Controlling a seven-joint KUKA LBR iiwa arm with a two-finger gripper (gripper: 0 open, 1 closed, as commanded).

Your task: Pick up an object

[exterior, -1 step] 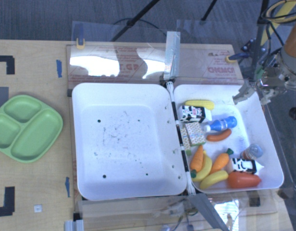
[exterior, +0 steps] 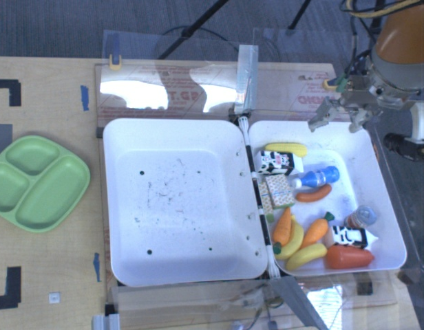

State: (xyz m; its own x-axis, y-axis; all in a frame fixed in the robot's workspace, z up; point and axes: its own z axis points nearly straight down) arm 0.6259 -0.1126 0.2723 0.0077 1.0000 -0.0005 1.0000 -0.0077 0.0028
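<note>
From the camera above the bench we saw two white bins side by side. The left bin [exterior: 174,198] had only faint scuffs and a few dark dots on its floor. The right bin [exterior: 386,205] held all the objects. Near its back lay a banana [exterior: 286,148], with a black-and-white carton [exterior: 277,162] just in front of it. A blue bottle [exterior: 318,178] lay on its side to the right of the carton, and a sausage [exterior: 313,194] sat just below the bottle. A patterned box [exterior: 277,191] rested against the bin's left wall. Toward the front we found two carrots [exterior: 283,227] [exterior: 315,231], a second banana [exterior: 306,255], a red pepper [exterior: 348,256], another black-and-white carton [exterior: 350,236] and a small jar [exterior: 362,216].

The gripper [exterior: 339,114] hung above the right bin's far edge with its fingers spread wide, and nothing was between them. It touched none of the objects.

A green tray [exterior: 38,182] sat on the bench well left of the bins.
</note>
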